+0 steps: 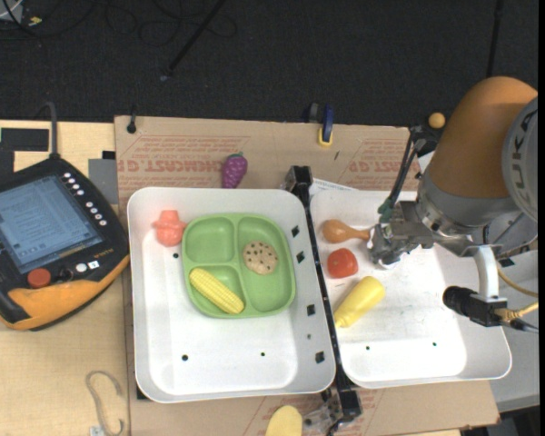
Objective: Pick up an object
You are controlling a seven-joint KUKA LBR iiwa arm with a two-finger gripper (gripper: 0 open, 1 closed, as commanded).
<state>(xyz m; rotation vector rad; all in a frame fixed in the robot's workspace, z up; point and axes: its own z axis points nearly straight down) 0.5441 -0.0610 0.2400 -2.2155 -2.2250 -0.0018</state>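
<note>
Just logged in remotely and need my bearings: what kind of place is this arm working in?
Most likely a robotics lab test bench, not a kitchen: two shallow white plastic bins hold toy food such as a yellow plastic corn cob, a grey handheld teach pendant lies beside them, and cables run across the dark floor.

Robotics lab: teach pendant (45, 234), cardboard-backed bench (254, 148), white bins (154, 334), black curtain (254, 34).

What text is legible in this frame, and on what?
Red print on the cardboard sheet behind the bins: upside down, looks like "CHEMCRZT", uncertain. It repeats near the right end, partly cut off by the arm.
"KU" on the grey arm by the right edge, rest out of frame.
Teach pendant screen: lines of text, too small to read.
No readable text elsewhere.
</note>
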